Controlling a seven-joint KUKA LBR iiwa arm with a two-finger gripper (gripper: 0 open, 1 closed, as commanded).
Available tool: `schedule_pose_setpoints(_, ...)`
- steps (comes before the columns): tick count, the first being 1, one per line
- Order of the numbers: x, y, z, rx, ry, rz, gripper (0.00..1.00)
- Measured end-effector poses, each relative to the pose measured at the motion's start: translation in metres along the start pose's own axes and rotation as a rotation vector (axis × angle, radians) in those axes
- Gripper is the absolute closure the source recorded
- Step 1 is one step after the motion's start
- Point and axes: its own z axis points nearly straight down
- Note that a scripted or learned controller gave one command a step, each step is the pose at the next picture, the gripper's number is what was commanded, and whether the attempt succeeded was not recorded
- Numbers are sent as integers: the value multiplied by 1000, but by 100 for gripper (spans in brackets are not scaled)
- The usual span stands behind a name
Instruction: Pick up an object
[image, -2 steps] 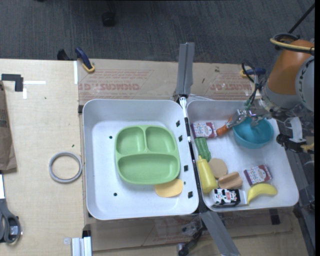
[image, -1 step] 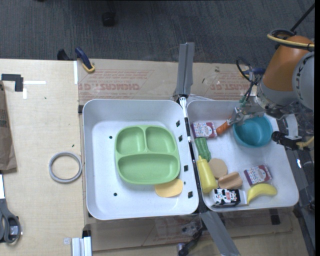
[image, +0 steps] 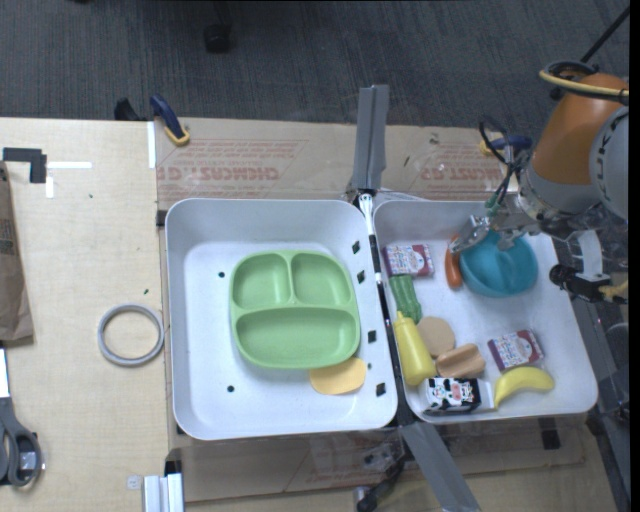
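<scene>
While gripper (image: 490, 222) hovers at far side of right bin (image: 575, 330), just over blue bowl (image: 502, 268) beside orange carrot (image: 454, 268), finger state: cannot tell. Bowl probably light, stiff, slick plastic; rim pinch looks safest, curved body would likely slip.

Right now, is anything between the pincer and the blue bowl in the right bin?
Nothing visible. The pincer sits right at the upper rim of the blue bowl; the orange piece lies on the bowl's left side, out of the way.
</scene>
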Motion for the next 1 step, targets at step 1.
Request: schedule_pose_setpoints(1, 4, 8, 15, 7, -16, 23, 0)
